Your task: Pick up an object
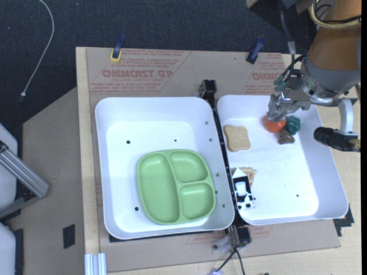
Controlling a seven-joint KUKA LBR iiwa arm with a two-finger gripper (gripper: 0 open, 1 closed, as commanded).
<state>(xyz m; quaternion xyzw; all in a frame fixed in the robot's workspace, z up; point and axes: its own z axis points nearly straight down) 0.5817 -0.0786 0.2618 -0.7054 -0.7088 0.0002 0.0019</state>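
Camera view, bench from above: two white bins side by side. Left bin holds one green divided plate, three compartments, lying flat. Right bin holds a slice of toast near its left wall, a small tan piece beside a black-and-white item at the lower left, and a cluster at the upper right: orange-red object, teal object, small brown piece, all touching or just beside one another. Gripper sits low over that cluster, directly above the orange-red object; cannot tell how far it is spread or whether it has hold of anything. Handling note, as judgement: the crowding makes a clean grasp doubtful; centre on the orange-red object alone, close fully, then lift straight up and confirm it rises with the gripper.
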